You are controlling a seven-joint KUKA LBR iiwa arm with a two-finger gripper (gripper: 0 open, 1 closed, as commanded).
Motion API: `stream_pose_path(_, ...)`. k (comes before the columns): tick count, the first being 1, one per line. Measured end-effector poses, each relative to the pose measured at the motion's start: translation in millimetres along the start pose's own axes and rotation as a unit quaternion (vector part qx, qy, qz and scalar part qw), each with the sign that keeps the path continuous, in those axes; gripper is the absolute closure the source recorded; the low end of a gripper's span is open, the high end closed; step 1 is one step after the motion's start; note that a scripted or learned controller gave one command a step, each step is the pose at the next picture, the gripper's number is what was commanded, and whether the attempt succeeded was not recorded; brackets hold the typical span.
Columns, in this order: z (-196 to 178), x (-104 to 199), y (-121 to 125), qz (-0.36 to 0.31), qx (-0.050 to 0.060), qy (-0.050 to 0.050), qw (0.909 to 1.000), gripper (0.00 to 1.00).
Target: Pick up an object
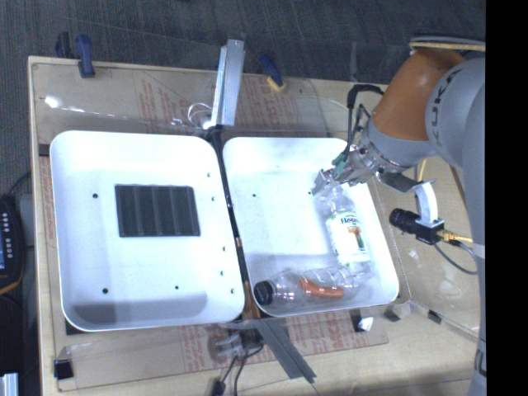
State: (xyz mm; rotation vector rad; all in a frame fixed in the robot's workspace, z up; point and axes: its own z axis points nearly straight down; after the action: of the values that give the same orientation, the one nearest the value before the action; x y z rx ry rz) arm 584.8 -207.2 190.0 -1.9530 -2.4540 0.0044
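the grey arm with the orange band (417,97) enters from the upper right of the frame and ends in a two-finger gripper (337,174) over the upper right part of the right shallow white bin (272,221). the gripper sits just inside that bin's right wall, directly at the top end of a clear plastic bottle with a white label (346,231). whether the fingers are spread or pressed together cannot be told from here; the metal parts and the clear plastic blur into each other.

bins: two, side by side, touching along the centre of the frame. the left shallow white bin (82,188) carries one dark ribbed rectangular panel (157,210) on its floor, with bare floor all round it. the right bin has open floor across its upper left and centre; its contents crowd the right wall and the lower edge.

bottles: two. the labelled one lies lengthwise along the right wall. a second clear plastic bottle with a black cap and orange contents (309,287) lies along the lower edge, cap toward the lower left corner. the two bottles meet near the lower right corner.

the label shows small green and orange print, too small to read. red printing on the brown board (247,343) under the bins is also illegible.
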Motion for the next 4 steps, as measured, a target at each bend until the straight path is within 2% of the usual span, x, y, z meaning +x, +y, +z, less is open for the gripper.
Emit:
stream_pose_path(1, 19, 21, 19, 0.013, -0.001, 0.0, 0.9999, 1.0)
stream_pose_path(2, 19, 51, -11, 0.049, 0.0, 0.0, 0.9988, 1.0)
stream_pose_path(3, 3, 1, -17, 0.111, -0.001, -0.001, 0.9938, 1.0)
stream_pose_path(4, 3, 1, -17, 0.111, -0.001, -0.001, 0.9938, 0.0)
